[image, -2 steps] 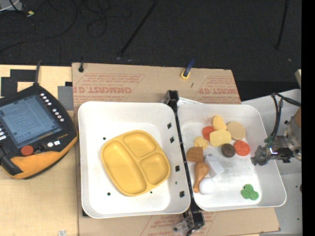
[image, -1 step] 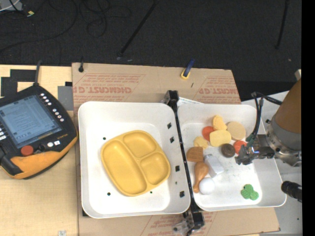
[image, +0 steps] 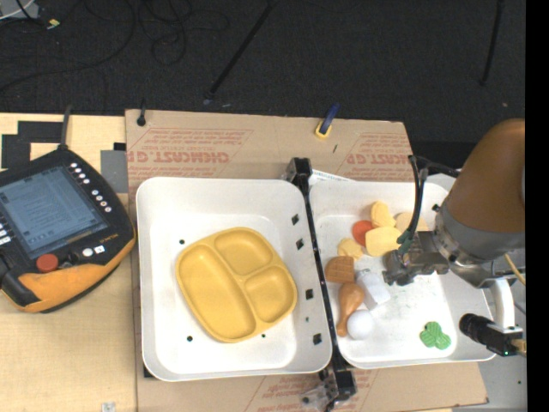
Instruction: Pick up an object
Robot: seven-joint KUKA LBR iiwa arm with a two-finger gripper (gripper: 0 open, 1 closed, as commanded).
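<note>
- The arm [image: 489, 196] covers the right bin's [image: 463, 350] far right part, and the frame edge cuts it off.
- The gripper [image: 405, 266] is a dark mass low over the right bin; I cannot tell how it is set or whether it has hold of anything.
- Just left of the gripper lies a cluster of small food-like toys: a yellow piece [image: 382, 240] touching or nearly touching it, a red piece [image: 363, 229] beyond that, another yellow piece [image: 381, 213] further back.
- Left and towards the camera from the gripper sit a brown piece [image: 340, 269], a tan cone-like piece [image: 351, 299] and a white egg [image: 360, 324]; their edges blur together.
- A green piece [image: 435, 336] lies alone, near the gripper on the camera side.
- The left bin [image: 163, 204], well left of the gripper, holds a yellow divided tray [image: 236, 283].
</note>
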